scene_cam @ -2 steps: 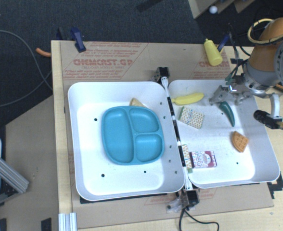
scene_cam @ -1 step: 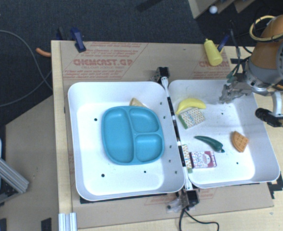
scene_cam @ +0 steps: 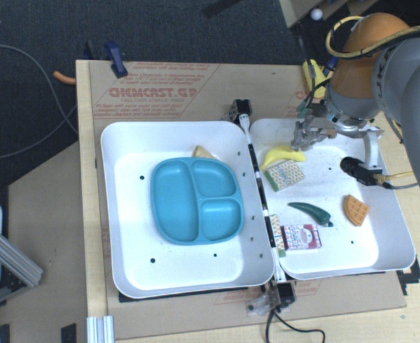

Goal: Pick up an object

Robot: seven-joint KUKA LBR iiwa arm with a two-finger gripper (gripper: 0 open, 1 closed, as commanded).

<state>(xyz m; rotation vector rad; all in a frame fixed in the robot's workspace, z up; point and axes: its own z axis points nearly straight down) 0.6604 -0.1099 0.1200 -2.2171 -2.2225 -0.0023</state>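
Bins: I am seeing two; left bin (scene_cam: 124,259), right bin (scene_cam: 381,252).
Divided plates: one blue plate (scene_cam: 196,199), lying in the left bin.
My gripper (scene_cam: 304,138): hanging at the right bin's 11 o'clock; spread or pressed, I cannot tell.

Bench (scene_cam: 160,84) of brown board with red print at its far side, a blue clip (scene_cam: 115,58) on the far left corner and dark carpet (scene_cam: 124,13) beyond with a thin cable (scene_cam: 49,70) looping across it. Two shallow white bins sit touching along a black-hinged seam; the left bin (scene_cam: 124,263) carries a blue divided plate (scene_cam: 196,199) near its middle, with a small tan wedge (scene_cam: 203,151) just past the plate's far rim. Right bin (scene_cam: 388,241) has white wall and floor, slightly speckled.
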